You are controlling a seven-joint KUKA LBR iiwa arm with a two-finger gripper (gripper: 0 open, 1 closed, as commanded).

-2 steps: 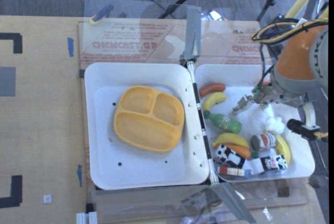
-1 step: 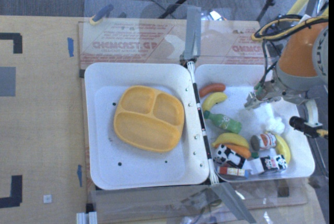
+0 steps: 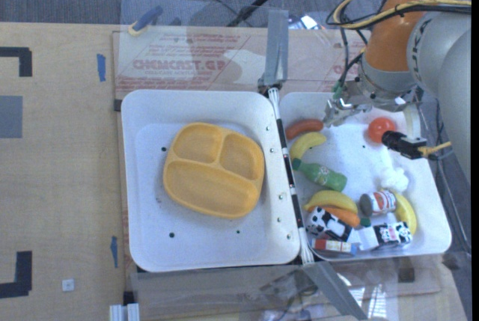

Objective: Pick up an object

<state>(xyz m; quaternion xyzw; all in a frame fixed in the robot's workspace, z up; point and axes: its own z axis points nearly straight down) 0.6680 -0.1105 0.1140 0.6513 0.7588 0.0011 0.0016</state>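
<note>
Toys crowd the right bin's near edge — hand state unclear.

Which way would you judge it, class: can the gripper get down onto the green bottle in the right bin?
Probably yes: the green bottle lies uncovered, with bare floor on its right, and the gripper hangs just above-right.

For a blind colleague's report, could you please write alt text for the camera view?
A grey robot arm with an orange band reaches from the right, its claw over the far end of the right white bin, which holds small toys such as yellow plastic bananas and a green bottle. The left white bin holds a yellow divided plastic plate.
</note>
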